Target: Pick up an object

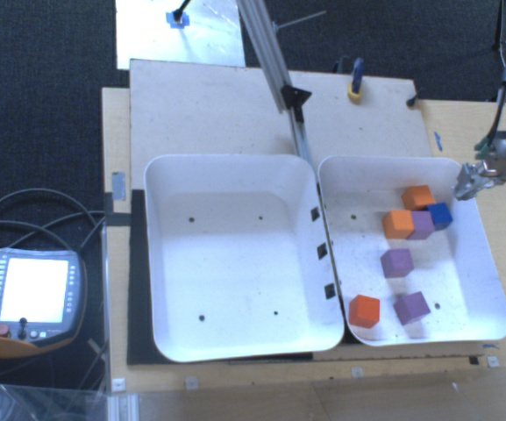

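Hovering at the right bin's far corner, gripper opening impossible to judge; gripping nothing visibly, blue cube and neighbours sitting unpicked.

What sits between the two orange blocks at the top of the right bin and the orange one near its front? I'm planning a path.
In the camera view, one purple block lies between the upper orange blocks and the front orange block.

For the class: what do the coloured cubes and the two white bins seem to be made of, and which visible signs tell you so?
Cubes, for example the orange cube and the purple cube: probably painted wood or foam, since the faces look matte, flat-coloured and sharp-edged. Bins, left bin and right bin: probably moulded plastic, smooth with rounded corners and a faint sheen.
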`<state>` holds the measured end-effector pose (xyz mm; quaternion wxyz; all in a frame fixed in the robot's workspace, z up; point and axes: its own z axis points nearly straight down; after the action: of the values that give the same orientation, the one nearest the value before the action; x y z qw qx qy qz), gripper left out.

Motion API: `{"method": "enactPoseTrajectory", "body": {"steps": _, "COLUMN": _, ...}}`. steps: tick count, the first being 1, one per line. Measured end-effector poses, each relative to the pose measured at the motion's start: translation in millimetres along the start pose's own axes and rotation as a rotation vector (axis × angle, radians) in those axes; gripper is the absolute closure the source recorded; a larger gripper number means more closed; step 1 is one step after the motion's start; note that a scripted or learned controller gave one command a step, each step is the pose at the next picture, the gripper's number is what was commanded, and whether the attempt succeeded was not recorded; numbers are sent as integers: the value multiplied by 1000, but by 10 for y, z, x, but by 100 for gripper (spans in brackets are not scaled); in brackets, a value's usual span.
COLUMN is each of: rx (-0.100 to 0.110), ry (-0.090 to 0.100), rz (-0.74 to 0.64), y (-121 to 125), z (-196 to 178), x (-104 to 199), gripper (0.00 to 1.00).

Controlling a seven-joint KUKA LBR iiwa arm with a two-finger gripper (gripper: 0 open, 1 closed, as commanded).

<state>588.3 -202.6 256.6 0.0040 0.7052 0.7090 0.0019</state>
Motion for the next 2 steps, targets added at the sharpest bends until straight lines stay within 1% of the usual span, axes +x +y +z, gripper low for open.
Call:
{"method": "enactPoseTrajectory", "body": {"steps": 1, "rx": 5, "ry": 3, "rz": -4, "y": 164, "z": 105, "x": 438, "gripper": 100}}
{"method": "enactPoseTrajectory", "body": {"steps": 2, "rx": 6, "ry": 5, "rz": -6, "y": 343, "z": 223, "x": 988, "gripper": 100}}
